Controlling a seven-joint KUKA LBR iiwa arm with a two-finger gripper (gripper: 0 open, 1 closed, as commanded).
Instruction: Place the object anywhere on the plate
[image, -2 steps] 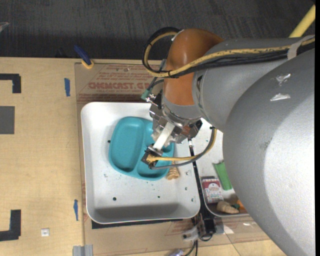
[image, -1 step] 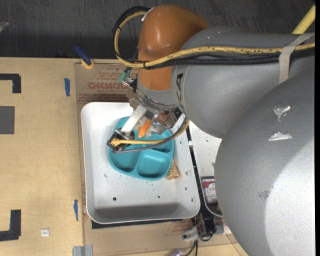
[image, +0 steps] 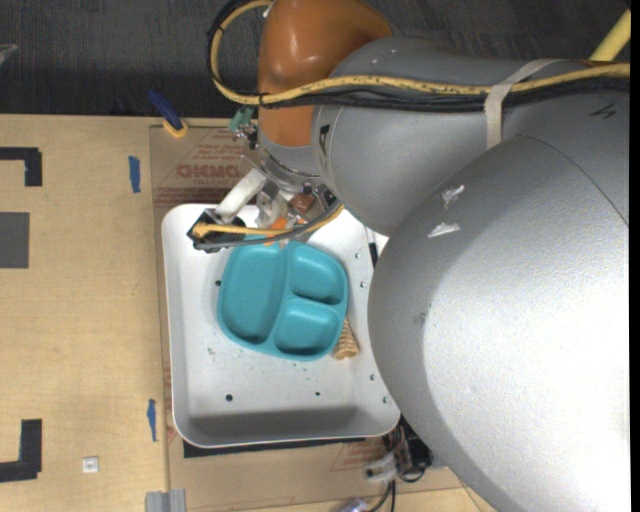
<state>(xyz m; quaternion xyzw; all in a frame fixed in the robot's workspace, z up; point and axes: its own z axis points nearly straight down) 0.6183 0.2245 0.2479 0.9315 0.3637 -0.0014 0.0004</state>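
A blue plate (image: 283, 298) with three compartments lies in the upper middle of the white bin (image: 270, 412). A small tan object with a waffle-like texture (image: 346, 343) peeks out at the plate's lower right edge, on the bin floor and partly under the arm. My gripper (image: 284, 213) hangs just over the plate's far rim, near the bin's top wall. A small orange-brown bit shows at the gripper, but I cannot make out what it is or whether it is held.
The grey arm (image: 500, 270) covers the whole right side and hides the second bin. Brown cardboard (image: 80, 300) with blue tape marks and black squares lies to the left of the bin. The bin floor in front of the plate is bare white.
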